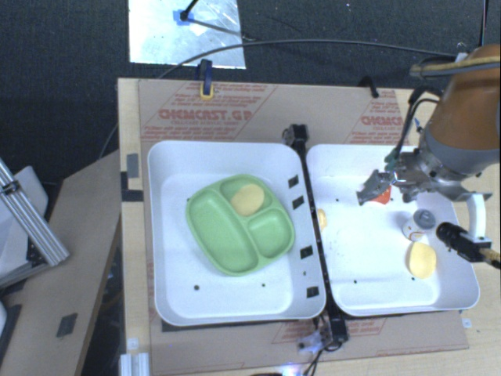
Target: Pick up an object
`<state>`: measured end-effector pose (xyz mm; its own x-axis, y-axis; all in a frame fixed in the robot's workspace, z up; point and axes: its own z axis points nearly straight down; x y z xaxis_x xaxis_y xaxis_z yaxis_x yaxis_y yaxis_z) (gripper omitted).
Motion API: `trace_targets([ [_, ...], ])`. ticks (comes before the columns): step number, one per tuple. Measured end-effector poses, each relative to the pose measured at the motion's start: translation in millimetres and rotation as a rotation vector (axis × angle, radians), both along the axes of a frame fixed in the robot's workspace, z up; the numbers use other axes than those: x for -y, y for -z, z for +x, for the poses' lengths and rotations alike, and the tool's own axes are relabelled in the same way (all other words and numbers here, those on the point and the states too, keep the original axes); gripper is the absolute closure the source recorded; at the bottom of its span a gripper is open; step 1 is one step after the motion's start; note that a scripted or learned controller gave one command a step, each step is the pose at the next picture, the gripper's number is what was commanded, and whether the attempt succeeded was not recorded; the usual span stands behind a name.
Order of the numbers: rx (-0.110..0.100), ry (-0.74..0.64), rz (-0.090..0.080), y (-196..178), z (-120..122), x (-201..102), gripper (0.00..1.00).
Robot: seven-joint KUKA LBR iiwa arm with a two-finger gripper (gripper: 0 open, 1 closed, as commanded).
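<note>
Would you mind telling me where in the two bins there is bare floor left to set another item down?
In the left bin, the strip in front of the green divided plate is bare. In the right bin, the front-left floor is open, bordered by the centre divider and the yellow object. Its right half is crowded: gripper, orange object and a small grey disc.

Fixtures surrounding the work area.
You see two white bins, left [168,233] and right [344,288], on a printed cardboard sheet [235,112] atop the desk [86,210]; a blue clamp [205,75] grips the sheet's far edge, beside a foil square [156,22].
</note>
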<state>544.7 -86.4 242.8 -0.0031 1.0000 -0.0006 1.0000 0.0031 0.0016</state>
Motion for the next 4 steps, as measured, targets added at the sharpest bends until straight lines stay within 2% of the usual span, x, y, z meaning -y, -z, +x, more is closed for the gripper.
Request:
trace_targets([
  [2, -0.005, 0.002, 0.002, 108, 16, -2, 0.00],
  [3, 0.000, 0.006, -0.004, 159, 17, 1, 0.00],
  [4, 0.002, 0.004, -0.001, 146, 18, -1, 1.00],
])
